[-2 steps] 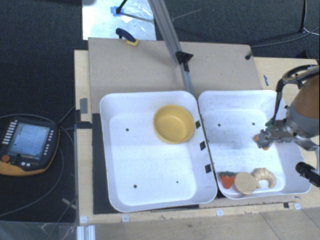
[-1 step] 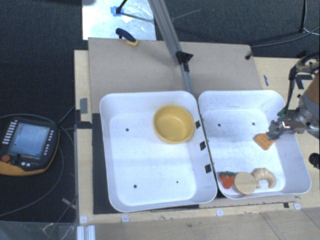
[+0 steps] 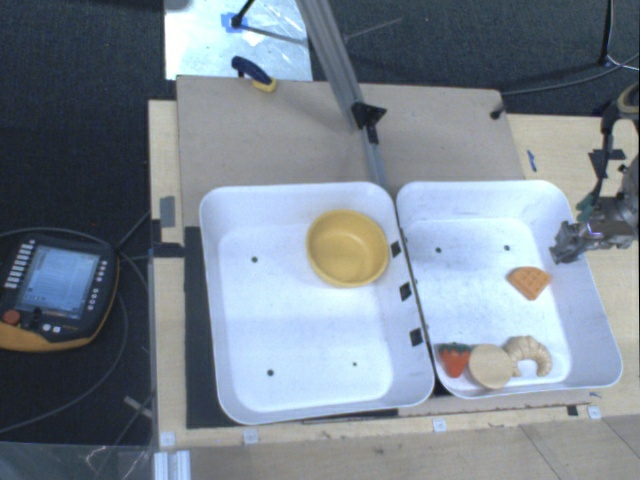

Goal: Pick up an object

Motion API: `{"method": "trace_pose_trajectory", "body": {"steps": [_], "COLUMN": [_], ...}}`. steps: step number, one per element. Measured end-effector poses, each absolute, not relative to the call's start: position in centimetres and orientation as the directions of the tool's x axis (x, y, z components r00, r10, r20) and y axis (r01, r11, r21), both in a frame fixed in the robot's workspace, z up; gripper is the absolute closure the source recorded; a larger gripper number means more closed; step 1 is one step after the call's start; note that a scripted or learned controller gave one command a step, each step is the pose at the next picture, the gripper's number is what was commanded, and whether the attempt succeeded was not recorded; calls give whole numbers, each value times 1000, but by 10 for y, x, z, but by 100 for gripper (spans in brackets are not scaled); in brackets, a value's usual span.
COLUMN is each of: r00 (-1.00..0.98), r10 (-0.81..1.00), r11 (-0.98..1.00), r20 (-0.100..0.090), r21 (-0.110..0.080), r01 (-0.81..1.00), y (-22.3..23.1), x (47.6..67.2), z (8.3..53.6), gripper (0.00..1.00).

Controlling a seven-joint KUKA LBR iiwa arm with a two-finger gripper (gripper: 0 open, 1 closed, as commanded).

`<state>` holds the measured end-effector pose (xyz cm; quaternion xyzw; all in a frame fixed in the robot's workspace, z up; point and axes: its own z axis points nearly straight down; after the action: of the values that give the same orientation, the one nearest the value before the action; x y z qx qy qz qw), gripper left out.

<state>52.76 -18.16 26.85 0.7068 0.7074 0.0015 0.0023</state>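
The gripper (image 3: pixel 568 243) hangs over the right bin's rim (image 3: pixel 590 278); whether its jaws are wide or narrow, I cannot tell. The orange wedge (image 3: pixel 529 282) lies just below-left of them, so a straight descent risks striking the rim and missing it

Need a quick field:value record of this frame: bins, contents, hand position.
left bin: yellow bowl, upright, near the back right corner
right bin: orange wedge mid-right; red item, tan disc and croissant clustered along the front edge
hand: at the right bin's right rim, above and apart from the orange wedge
held object: none seen
finger state: cannot tell
off bench: teach pendant on the floor to the left
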Motion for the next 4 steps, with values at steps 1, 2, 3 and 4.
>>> {"method": "trace_pose_trajectory", "body": {"steps": [1, 2, 3, 4], "r00": [-5, -5, -5, -5], "r10": [1000, 1000, 1000, 1000], "r11": [5, 5, 5, 5], "r20": [1, 1, 1, 1], "r21": [1, 0, 0, 1], "r01": [1000, 1000, 1000, 1000], "y": [-128, -78, -29, 27], "x": [539, 551, 567, 587], "z": [269, 258, 244, 247], "gripper": [100, 100, 100, 100]}}
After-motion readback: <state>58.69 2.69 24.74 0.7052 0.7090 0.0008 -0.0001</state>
